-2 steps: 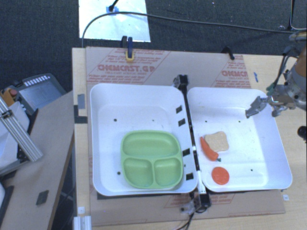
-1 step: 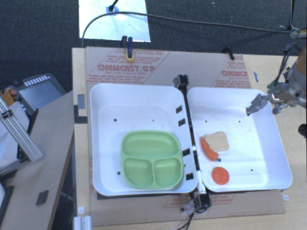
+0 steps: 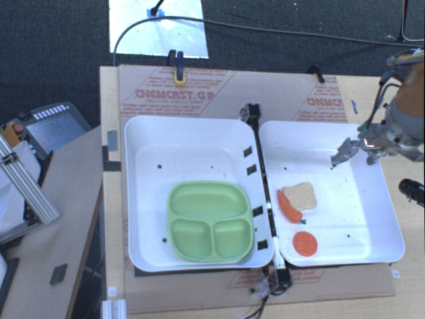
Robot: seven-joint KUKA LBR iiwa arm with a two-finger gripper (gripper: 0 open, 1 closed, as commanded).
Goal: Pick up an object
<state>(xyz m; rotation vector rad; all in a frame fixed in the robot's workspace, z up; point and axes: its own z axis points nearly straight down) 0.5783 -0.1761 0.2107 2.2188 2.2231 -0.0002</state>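
So my end effector (image 3: 346, 153) is hanging over the upper right part of the right bin (image 3: 372, 198), and honestly I can't tell how it's set. Nothing's in it. Lower left in that bin: a tan bread slice (image 3: 300, 195) touching an orange carrot (image 3: 289, 207), an orange disc (image 3: 305, 244) nearby. Left bin (image 3: 153, 145) has a green divided plate (image 3: 210, 220).

Wooden bench (image 3: 219, 88), printed brown sheet (image 3: 199, 93) on it, two white bins (image 3: 192, 135) side by side
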